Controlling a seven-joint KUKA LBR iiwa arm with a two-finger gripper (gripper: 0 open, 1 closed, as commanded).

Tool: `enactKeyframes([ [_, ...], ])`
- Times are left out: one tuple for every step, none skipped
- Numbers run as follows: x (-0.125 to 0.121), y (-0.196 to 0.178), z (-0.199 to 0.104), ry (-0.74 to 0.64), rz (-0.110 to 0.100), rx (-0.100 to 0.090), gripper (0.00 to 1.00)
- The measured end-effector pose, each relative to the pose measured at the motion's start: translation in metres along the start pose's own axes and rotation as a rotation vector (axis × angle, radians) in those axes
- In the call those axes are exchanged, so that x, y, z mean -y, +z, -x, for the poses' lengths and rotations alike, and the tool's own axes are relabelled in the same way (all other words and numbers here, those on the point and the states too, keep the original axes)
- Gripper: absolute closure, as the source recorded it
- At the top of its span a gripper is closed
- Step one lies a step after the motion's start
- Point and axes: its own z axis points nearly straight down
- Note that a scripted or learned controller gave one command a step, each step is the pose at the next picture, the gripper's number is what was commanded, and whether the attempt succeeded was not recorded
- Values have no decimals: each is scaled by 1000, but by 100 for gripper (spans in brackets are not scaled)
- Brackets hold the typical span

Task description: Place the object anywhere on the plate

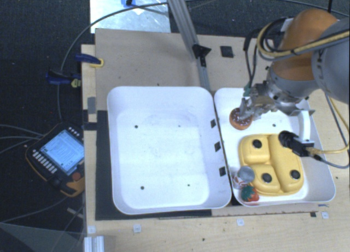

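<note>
At the far left corner of the right bin (329,188), the gripper (244,109) points down directly over a small round brown object (239,119) lying on the bin floor, fingertips touching or just above it (whether they are spread or closed, I cannot tell). Nearer in the same bin sits the yellow sectioned plate (272,163), just beside the object and apart from it.

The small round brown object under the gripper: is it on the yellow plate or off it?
Off it. The small round brown object lies on the white bin floor, apart from the yellow sectioned plate.
</note>
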Motion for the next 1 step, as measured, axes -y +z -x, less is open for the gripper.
enactKeyframes([
  [18, 6, -48, 1, -2, 0, 100],
])
